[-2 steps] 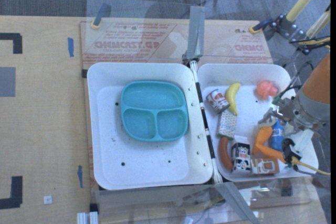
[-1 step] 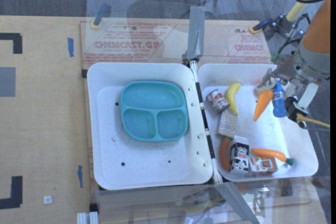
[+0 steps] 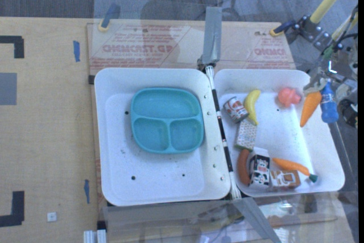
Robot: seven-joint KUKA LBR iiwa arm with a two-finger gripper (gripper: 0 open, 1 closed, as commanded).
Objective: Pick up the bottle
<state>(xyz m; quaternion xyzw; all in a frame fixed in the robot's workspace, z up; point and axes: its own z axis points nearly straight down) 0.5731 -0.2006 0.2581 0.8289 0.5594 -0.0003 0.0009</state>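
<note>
The bottle [image 3: 328,105] is small and blue with a darker cap, and stands upright over the right rim of the right bin [image 3: 335,176]. My gripper [image 3: 326,87] comes in from the right edge, and its silvery fingers [image 3: 313,84] close around the bottle's top. The bottle overlaps the bin's rim and looks lifted off the floor. Most of the arm is cut off by the right edge of the view.
An orange carrot [image 3: 309,107] lies just left of the bottle, with a pink toy [image 3: 288,96], a banana [image 3: 252,106] and a can [image 3: 234,109] further left. A carton [image 3: 260,170], a sausage [image 3: 244,165] and another carrot [image 3: 291,166] lie at the front. The left bin [image 3: 114,179] holds a teal divided plate [image 3: 167,120].
</note>
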